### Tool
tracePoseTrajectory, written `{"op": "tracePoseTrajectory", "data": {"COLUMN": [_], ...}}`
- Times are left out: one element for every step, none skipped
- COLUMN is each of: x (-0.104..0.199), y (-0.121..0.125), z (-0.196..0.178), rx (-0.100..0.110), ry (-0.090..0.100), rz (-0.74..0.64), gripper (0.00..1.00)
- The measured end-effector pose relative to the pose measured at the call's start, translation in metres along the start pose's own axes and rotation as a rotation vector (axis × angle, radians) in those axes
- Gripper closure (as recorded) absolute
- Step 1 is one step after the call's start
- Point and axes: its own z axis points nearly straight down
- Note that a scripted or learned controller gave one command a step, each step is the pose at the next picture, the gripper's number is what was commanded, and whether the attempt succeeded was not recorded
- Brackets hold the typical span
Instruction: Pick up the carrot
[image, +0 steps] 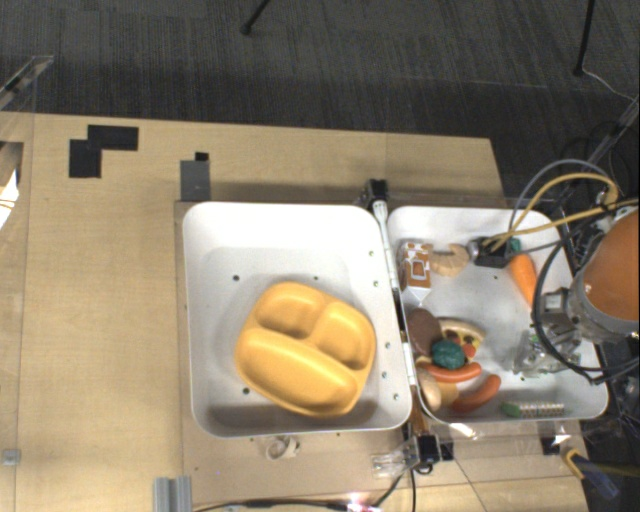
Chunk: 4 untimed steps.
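Observation:
The carrot, orange with a small green top, lies near the back right of the right bin, pointing toward the front. The arm comes in from the right with its orange band just right of the carrot. My gripper hangs low over the bin's right side, a short way in front of the carrot's tip, half hidden among cables. Nothing shows between its tips.
The left bin holds a large yellow bread loaf. In the right bin lie a brown-and-white box, a brown potato, a teal piece, a hot dog, a red sausage and a green bean.

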Motion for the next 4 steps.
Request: {"op": "tracePoseTrajectory", "data": {"x": [-0.060,-0.062,-0.064,-0.030], "y": [-0.007,-0.010,-0.013,-0.029], "z": [-0.060,-0.071,-0.083,-0.110], "rx": [-0.018,-0.010,-0.001,-0.021], "ry": [0.004,-0.002,-0.008,0.000], "rz": [0.146,0.147,0.147,-0.236], "gripper": [1.00,1.00,1.00,1.00]}}
